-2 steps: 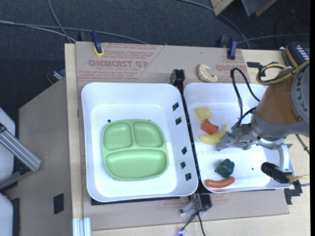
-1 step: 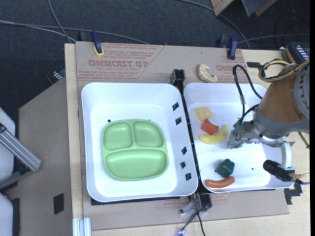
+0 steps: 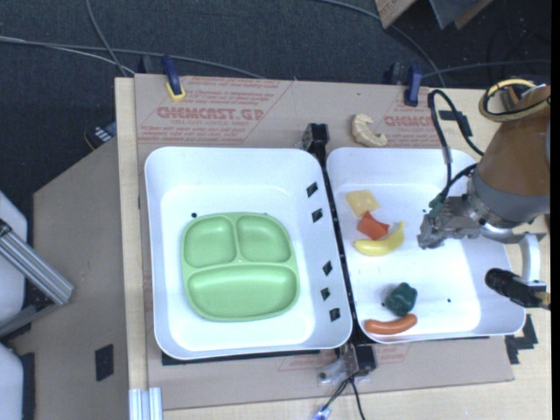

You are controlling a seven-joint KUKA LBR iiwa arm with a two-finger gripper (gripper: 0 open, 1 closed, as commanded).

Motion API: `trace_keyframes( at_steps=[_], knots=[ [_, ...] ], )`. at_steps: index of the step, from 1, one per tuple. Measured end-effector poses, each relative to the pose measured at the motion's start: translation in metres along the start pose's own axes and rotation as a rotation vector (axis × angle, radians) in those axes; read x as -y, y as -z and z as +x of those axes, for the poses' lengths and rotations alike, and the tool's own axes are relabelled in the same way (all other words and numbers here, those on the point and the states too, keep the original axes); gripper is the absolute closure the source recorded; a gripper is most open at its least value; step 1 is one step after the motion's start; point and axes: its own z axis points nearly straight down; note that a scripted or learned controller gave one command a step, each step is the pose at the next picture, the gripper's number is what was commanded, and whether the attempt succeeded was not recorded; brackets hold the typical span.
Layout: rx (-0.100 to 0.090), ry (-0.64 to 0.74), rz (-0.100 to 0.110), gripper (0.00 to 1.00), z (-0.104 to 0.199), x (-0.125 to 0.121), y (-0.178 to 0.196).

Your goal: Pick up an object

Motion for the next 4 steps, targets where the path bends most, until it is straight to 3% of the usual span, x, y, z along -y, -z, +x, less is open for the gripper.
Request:
trace_keyframes(
  at_steps=[2,4],
  knots=[
    [0.000,0.000,-0.001,1.00,0.003,-0.004,0.092],
    [-0.004,0.003,0.010,1.00,0.108,0.019,0.092]
  ],
)
